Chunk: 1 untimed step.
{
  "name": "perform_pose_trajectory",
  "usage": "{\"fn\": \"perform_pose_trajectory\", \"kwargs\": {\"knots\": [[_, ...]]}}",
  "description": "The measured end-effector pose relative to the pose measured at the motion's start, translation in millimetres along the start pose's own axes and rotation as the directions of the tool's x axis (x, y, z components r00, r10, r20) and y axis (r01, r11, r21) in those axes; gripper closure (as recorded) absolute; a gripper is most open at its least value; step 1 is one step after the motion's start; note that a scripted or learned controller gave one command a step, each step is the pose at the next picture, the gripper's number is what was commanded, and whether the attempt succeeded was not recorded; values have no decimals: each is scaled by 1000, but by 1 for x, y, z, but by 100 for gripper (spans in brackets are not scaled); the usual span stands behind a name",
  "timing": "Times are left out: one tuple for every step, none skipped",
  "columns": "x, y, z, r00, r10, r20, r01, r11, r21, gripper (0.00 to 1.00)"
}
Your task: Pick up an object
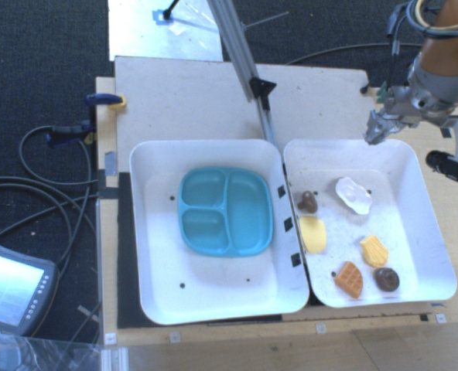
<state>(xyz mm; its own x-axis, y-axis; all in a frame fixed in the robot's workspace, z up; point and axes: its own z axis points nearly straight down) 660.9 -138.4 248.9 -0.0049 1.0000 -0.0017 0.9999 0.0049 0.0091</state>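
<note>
**Helper:** What's there?

**Me:** I see a big blue plate [226,222] in the left bin [155,284]. The white lump [353,195] sits in the right bin [434,230], near the back.

**Helper:** Easy to grab?

**Me:** It looks light and maybe slippery. I'd pinch its middle. The gripper [374,132] hangs above the back rim; I can't tell if it's spread.
</note>
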Motion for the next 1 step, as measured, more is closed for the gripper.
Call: {"fn": "perform_pose_trajectory", "kwargs": {"knots": [[46, -21, -8, 1000, -6, -3, 6, 1000, 8, 100]]}}
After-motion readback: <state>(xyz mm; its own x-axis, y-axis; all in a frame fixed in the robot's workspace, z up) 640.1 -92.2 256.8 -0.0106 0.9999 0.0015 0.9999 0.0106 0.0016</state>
